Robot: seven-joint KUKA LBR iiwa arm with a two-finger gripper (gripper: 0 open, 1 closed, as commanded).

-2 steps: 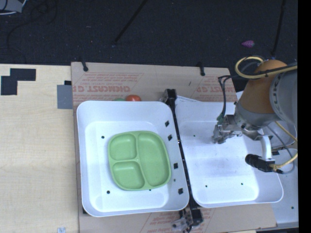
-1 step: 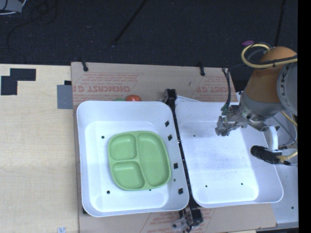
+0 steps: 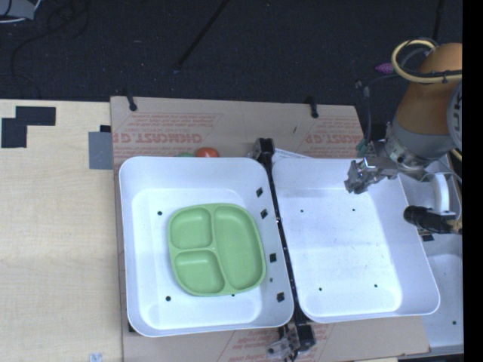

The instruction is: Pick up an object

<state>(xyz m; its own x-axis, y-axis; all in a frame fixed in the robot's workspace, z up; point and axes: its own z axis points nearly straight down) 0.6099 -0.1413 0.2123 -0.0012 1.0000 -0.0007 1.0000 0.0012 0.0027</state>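
The divided green tray (image 3: 216, 249) looked like matt plastic; both white bins (image 3: 143, 202) were smooth, slightly glossy plastic over printed cardboard (image 3: 226, 130).

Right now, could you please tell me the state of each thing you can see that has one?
Green divided plate: lying flat and right way up in the left bin, all three compartments bare.
Right bin: sitting level beside the left bin.
Gripper: over the right bin's far right corner, nothing visible between its fingers.
Red object: behind the left bin's far rim, mostly hidden.

bench: pale wood (image 3: 53, 240) | floor: dark carpet (image 3: 226, 36), cables (image 3: 23, 6)
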